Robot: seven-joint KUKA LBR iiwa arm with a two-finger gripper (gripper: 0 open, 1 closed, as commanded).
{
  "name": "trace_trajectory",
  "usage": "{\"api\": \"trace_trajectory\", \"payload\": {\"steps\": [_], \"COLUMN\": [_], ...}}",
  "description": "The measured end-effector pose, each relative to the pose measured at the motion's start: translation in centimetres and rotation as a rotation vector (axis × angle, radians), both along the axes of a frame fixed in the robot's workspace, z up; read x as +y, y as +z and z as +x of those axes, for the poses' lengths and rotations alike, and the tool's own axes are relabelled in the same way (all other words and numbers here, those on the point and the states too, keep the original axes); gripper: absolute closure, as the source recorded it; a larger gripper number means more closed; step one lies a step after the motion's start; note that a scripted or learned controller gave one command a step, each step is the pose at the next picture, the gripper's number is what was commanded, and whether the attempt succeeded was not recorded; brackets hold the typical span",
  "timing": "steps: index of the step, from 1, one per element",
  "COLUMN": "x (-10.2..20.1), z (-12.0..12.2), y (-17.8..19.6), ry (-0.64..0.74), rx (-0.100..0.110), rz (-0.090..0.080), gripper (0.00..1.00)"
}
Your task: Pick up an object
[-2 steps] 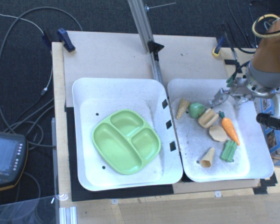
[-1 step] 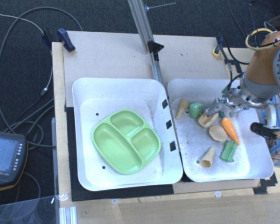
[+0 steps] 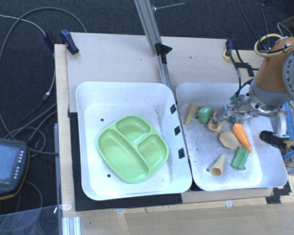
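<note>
Floor is dark carpet, kind of speckled charcoal, with grey cables looping all over the left side. The bench top is plain pale beige board, sitting on a black mat that pokes out along the front edge. A blue clamp grips the back left corner. An aluminium rail runs in at a slant from the top. Bottom left there's a teach pendant with its screen lit. Lighting is flat and even.
</note>
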State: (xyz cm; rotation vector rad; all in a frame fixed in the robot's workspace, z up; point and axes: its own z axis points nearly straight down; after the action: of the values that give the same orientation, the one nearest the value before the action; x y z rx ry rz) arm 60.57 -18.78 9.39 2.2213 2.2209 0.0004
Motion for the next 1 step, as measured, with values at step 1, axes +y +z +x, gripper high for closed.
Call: {"api": "trace_trajectory", "payload": {"steps": [1], "x": [0.01], "z": [0.14], "y": [1.26], "ry": [0.002], "rx": [-0.004], "rz": [-0.001], "gripper": [1.00]}}
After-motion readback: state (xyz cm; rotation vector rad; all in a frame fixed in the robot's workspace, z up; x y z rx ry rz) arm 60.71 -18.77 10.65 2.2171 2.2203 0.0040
